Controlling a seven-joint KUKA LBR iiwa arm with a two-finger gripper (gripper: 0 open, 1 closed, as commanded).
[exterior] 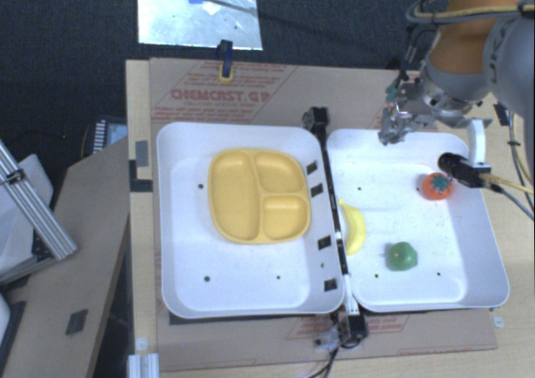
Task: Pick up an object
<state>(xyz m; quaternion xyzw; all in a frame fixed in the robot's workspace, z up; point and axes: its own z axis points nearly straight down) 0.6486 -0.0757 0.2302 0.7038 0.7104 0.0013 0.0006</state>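
Nothing is seen held by the gripper (393, 130), its opening not discernible, so picking remains undone: the orange tomato-like toy (435, 186) lies nearby, below and right.

We cannot tell how the gripper (393, 127) stands over the right bin's (481, 238) far rim: it is small and blurred against the white. A black part of the arm covers the upper right of the orange object (435, 187) in that bin. The arm (481, 25) is cut by the top and right edges above the bin.
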